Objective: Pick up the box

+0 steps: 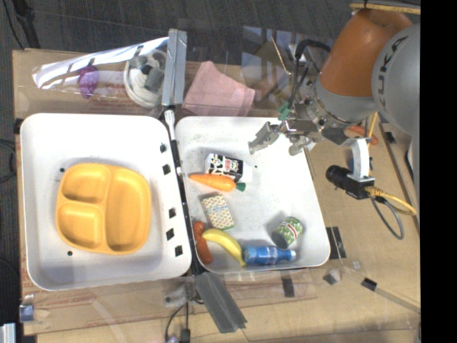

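Two shallow white bins (100,131) occupy the frame centre. The right-hand bin holds the small patterned rectangular box (217,211), lying flat mid-bin below the orange carrot (213,182). The two-finger gripper (280,138) hovers over that bin's upper right area, fingers apart, clamping nothing, well apart from the box.

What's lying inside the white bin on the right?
The right bin holds a box, carrot, banana, bottle, can and carton. Anything beneath them is hidden.
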Robot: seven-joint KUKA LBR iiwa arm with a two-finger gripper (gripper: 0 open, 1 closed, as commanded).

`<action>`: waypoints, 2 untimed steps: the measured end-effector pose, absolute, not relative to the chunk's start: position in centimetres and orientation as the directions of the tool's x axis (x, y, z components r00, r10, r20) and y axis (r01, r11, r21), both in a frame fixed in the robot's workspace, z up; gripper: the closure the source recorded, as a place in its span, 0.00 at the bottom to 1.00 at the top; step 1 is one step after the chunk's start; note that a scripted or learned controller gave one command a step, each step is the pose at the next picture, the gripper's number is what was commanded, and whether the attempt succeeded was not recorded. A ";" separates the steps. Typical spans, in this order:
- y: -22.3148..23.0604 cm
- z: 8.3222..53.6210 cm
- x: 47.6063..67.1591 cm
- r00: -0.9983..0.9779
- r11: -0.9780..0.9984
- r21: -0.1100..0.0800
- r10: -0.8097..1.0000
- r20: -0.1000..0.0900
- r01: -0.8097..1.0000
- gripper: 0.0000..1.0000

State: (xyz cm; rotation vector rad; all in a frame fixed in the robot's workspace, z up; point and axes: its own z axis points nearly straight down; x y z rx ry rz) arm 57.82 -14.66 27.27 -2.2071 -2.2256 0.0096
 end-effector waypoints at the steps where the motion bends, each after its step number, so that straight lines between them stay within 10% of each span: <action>1: -11.3 9.6 52.3 -0.002 0.002 0.003 1.000 0.004 1.000 0.00; 2: -11.4 10.5 52.5 -0.005 0.005 0.004 1.000 0.004 1.000 1.00</action>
